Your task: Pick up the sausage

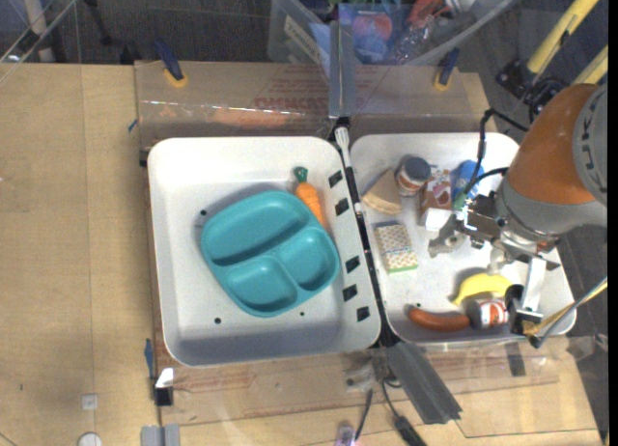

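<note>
The sausage is a reddish-brown link lying flat along the front wall of the right bin. A yellow banana sits just behind its right end, and a small red-and-white can touches that end. My gripper hangs over the middle of the right bin, behind and above the sausage and apart from it. The grey wrist and orange band rise behind it to the right. Nothing shows in the gripper's grasp.
Also in the right bin are a bread slice, a checkered packet, a brown-lidded jar, a red-and-white carton and a blue item. The left bin holds a teal divided plate and a carrot.
</note>
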